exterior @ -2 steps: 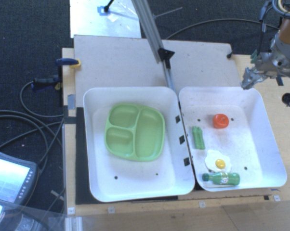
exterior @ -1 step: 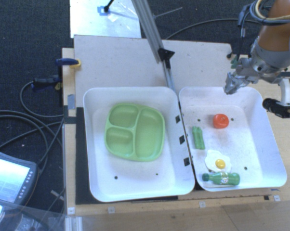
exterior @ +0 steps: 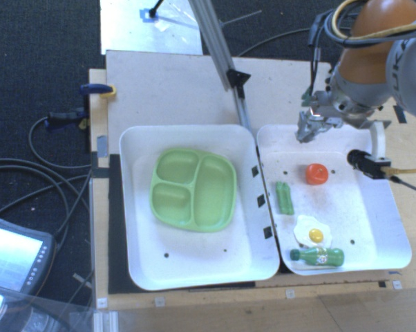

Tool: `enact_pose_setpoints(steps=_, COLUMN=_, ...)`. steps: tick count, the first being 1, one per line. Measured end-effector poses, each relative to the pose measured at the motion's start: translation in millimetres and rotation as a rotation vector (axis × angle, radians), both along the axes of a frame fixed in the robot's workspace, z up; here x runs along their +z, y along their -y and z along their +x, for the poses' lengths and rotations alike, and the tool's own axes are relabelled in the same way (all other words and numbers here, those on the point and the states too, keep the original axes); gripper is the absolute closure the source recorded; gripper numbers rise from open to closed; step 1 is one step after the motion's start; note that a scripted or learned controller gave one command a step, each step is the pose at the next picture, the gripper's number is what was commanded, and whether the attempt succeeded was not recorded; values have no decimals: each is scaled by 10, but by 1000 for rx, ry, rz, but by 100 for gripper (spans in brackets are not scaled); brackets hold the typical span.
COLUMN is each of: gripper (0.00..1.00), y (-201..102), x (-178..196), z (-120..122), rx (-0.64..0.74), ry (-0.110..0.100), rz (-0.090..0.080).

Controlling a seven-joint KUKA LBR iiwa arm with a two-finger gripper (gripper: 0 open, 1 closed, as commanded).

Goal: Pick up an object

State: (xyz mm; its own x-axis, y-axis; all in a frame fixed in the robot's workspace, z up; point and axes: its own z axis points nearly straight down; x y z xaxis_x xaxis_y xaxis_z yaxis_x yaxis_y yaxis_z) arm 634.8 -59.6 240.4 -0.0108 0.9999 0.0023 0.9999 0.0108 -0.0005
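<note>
Nearest the camera in the right bin (exterior: pixel 394 247) there's a green bottle (exterior: pixel 318 256) lying on its side right by the front wall, with a fried egg toy (exterior: pixel 312 232) just behind it, basically touching. If the program goes for either of those, I'd worry about the fingers catching both at once, or the bottle rolling off into the wall since it's round and lying flat. The egg looks really flat too, so there's not much to pinch.

A bit further back there's a green stick-shaped piece (exterior: pixel 284 198) near the divider side, and an orange-red tomato-looking thing (exterior: pixel 316 173) more toward the middle. The tomato sits on its own, so probably the safest target of the 4, though it's round and could squirt out of a pinch that lands off-centre.

The left bin (exterior: pixel 135 254) has a green divided plate (exterior: pixel 193 189) in it, well apart from everything else.

Furthest back, the gripper (exterior: pixel 309 131) hangs over the rear edge of the right bin with nothing in it. Can't tell how wide it's set from this angle. It's near the back wall, so a straight drop from there could just hit bare bin floor or clip the rim.
</note>
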Motion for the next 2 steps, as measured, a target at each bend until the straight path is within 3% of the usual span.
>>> enact_pose_setpoints(steps=1, gripper=100, y=-628, x=23, z=-34, rx=1, ry=1, rz=1)
enact_pose_setpoints(steps=2, gripper=100, y=-1149, x=-60, z=-221, rx=0, ry=-2, rz=0)
